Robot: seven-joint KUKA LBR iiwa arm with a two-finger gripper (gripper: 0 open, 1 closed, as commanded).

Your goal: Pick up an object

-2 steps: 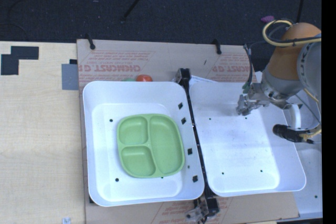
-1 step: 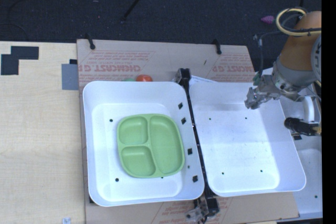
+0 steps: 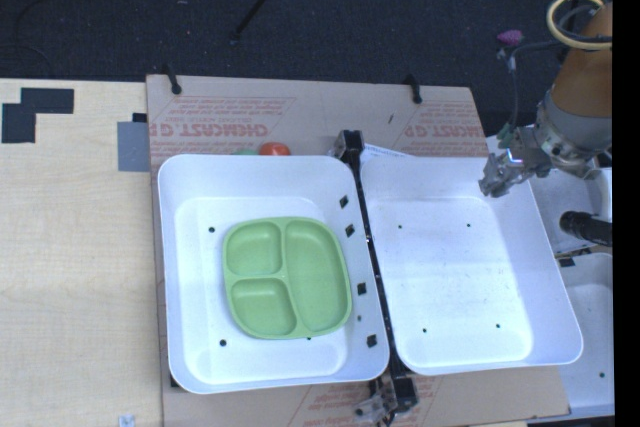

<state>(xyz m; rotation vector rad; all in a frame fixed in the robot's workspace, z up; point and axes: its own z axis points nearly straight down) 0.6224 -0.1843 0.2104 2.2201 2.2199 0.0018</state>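
Note:
A light green divided plate (image 3: 286, 277) with three compartments lies flat in the left white bin (image 3: 190, 205). The right white bin (image 3: 460, 265) sits beside it. My gripper (image 3: 497, 177) hangs at the far right corner of the right bin, over its rim, well away from the plate. The grey arm with its orange band (image 3: 585, 75) rises behind it at the right edge. Nothing shows between the fingers, and the fingertips are too small and blurred to read.
A small red-orange object (image 3: 274, 150) peeks out behind the far rim of the left bin. A black clip strip (image 3: 362, 255) joins the two bins. Cardboard (image 3: 300, 115) lies under them, and a wooden bench top (image 3: 70, 265) stretches to the left.

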